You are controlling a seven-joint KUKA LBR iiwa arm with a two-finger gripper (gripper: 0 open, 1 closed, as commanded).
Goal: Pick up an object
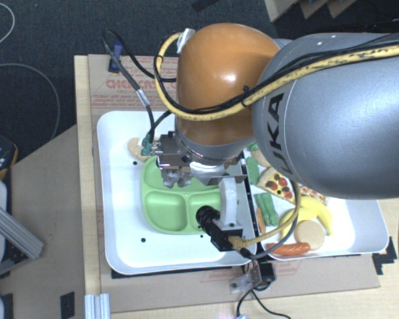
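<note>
Green tray point(161, 208) lies in left bin point(116, 198) beneath end effector point(179, 167), whose open/closed state cannot be told; probably light, stiff, slick plastic, best pinched at rim or divider.

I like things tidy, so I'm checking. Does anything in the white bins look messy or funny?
Nothing looks broken or spilled. The right bin is a jumble: the banana, pizza slice and red sausage lie crowded together. One small beige piece sits alone beside the green tray in the left bin.
</note>
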